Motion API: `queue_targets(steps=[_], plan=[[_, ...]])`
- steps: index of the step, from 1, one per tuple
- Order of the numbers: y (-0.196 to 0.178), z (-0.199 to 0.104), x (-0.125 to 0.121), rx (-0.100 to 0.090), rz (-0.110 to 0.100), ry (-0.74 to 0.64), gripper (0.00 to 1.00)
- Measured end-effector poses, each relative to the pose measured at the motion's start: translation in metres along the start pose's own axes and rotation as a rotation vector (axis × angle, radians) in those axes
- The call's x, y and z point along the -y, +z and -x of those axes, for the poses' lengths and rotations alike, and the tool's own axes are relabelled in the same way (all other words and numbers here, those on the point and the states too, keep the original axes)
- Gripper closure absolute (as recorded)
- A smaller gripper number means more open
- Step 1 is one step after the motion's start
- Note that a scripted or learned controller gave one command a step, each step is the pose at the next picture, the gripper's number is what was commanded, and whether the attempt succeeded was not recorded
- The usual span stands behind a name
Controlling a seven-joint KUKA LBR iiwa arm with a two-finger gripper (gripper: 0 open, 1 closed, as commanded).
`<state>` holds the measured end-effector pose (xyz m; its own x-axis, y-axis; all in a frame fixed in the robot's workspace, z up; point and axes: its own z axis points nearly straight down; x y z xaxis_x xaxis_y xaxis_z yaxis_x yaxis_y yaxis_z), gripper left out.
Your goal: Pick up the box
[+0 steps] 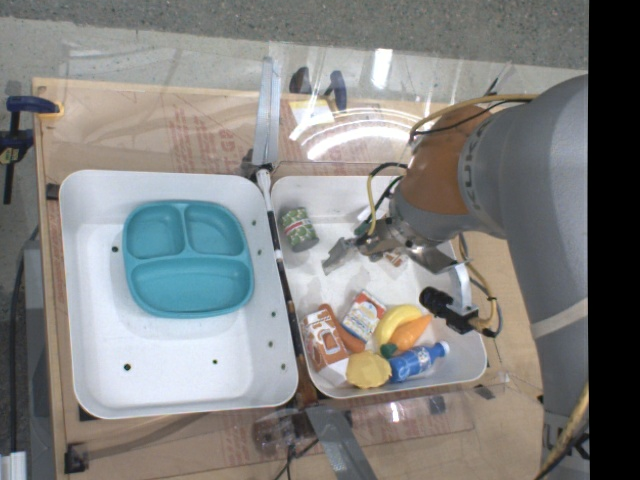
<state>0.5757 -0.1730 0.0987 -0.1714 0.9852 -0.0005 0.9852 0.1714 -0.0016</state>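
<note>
Orange-brown box (pixel 324 337) is the target: lying flat at the near-left of the right bin (pixel 470 373), just beside the dividing wall. A second small carton (pixel 362 317) (white with red and orange print) sits right next to it, tilted, close enough that I can't tell if they touch. A banana (pixel 401 322), lemon (pixel 368 370) and blue bottle (pixel 416 362) crowd the near end.

For the pick: come straight down over the box's middle, line the fingers across its narrow width, and keep one finger out of the gap to the wall, since there looks to be little room. The carton on the other side is the likely thing to get nudged or grabbed by mistake.

Gripper (pixel 338 255) hangs mid-bin, well short of the box and nearer the green can (pixel 297 228). Jaws look spread and carry nothing. Arm reaches in from the right, the orange band (pixel 437 181) above the wrist, tool pointing left and down (wrist cables are draped near the bin's right wall). Left bin (pixel 150 388) holds a teal divided plate (pixel 187 257), irrelevant here. Tabletop (pixel 150 128) beyond is bare plywood.
</note>
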Motion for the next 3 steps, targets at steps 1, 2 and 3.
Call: queue_targets(steps=[1, 2, 3], plan=[[0.012, 0.001, 0.059, -0.001, -0.001, -0.009, 0.0], [0.012, -0.021, 0.084, 0.0, 0.0, -0.035, 0.0], [0.001, -0.02, 0.084, 0.002, 0.001, -0.039, 1.0]])
